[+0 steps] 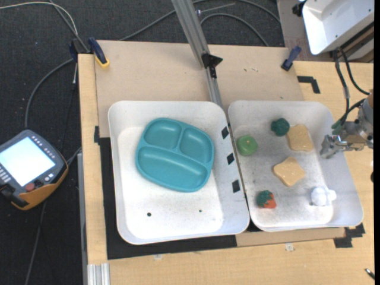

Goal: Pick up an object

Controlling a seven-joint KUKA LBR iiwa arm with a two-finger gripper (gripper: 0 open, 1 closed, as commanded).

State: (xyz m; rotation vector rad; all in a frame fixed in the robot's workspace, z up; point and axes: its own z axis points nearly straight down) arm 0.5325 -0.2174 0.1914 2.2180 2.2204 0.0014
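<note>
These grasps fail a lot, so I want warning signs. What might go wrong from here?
1. The tool sits at the right bin's rim; coming down there, it may hit the wall.
2. The nearest piece, a tan block, touches a green ball; a grab could nudge both.
3. The white ball may roll away.

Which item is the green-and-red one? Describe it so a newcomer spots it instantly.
Start at the right-hand bin, the one without the teal divided plate. Go to its front left corner: the small green-and-red piece lies there, apart from the rest. It is the only two-coloured item; its neighbours are plain tan, green or white.
</note>
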